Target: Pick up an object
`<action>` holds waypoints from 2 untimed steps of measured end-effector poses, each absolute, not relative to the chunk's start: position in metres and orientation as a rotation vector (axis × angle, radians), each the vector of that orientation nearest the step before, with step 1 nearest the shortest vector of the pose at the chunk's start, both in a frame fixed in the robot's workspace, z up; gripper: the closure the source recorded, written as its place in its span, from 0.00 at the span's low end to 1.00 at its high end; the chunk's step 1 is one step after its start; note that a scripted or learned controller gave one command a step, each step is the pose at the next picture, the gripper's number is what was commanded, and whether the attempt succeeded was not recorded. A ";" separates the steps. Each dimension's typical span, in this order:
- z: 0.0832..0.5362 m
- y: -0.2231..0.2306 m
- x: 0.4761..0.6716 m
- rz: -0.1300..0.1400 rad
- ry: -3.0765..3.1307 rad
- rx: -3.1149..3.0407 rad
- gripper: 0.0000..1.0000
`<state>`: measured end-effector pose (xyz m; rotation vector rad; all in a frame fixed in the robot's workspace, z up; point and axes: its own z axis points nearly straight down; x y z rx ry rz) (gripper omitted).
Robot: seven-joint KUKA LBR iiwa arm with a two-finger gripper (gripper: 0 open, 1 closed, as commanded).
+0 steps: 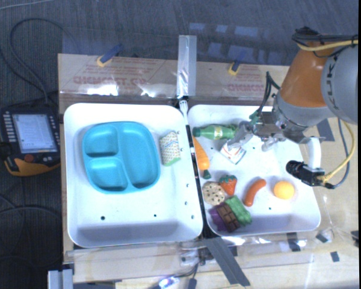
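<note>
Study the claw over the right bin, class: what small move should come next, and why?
Probably a short, straight descent. The claw hangs just above the small red-and-white carton near the right bin's top left, beside the green bottle. Nothing shows between its fingers, so the carton seems the nearest target.

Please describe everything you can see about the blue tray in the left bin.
The blue tray is a light blue, glossy divided plate that looks like plastic, with rounded corners and three shallow compartments: two smaller ones on its left and a large one on its right. It lies flat, slightly rotated, on the left bin's floor. A small speckled object sits at its right edge, seemingly touching it.
</note>
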<state>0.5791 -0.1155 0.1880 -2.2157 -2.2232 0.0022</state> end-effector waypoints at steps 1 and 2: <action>0.128 -0.125 0.503 0.003 -2.290 -2.144 0.00; 0.090 -0.139 0.488 -0.012 -2.278 -2.175 0.00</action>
